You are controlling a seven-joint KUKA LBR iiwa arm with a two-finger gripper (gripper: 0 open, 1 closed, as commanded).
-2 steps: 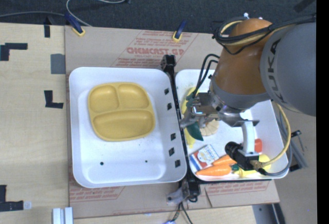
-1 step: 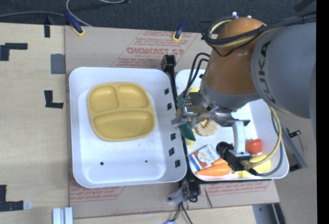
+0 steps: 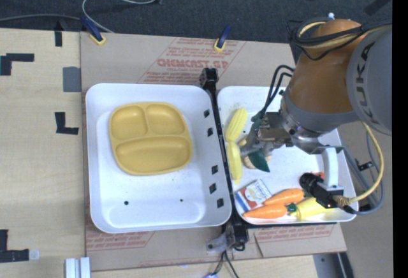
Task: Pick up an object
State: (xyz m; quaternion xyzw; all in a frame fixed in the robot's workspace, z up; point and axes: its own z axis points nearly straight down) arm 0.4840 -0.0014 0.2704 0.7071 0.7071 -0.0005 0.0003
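Observation:
My gripper (image 3: 257, 143) hangs low over the left half of the right bin (image 3: 341, 162), under the orange-banded wrist. A dark teal object (image 3: 260, 161) lies right below the gripper, partly hidden by it; whether it is touched I cannot tell. To the gripper's left, against the bin's left wall, lie a yellow corn cob (image 3: 236, 122) and a long yellow piece (image 3: 234, 163). Along the front of this bin are a small red-and-white packet (image 3: 256, 192), two orange carrots (image 3: 279, 197) and a yellow piece with a green end (image 3: 306, 209).
The left bin (image 3: 153, 206) holds a yellow divided plate (image 3: 151, 138) in its back half. A black divider (image 3: 217, 143) runs between the two bins. Brown cardboard lies under both, with clips at its far edge.

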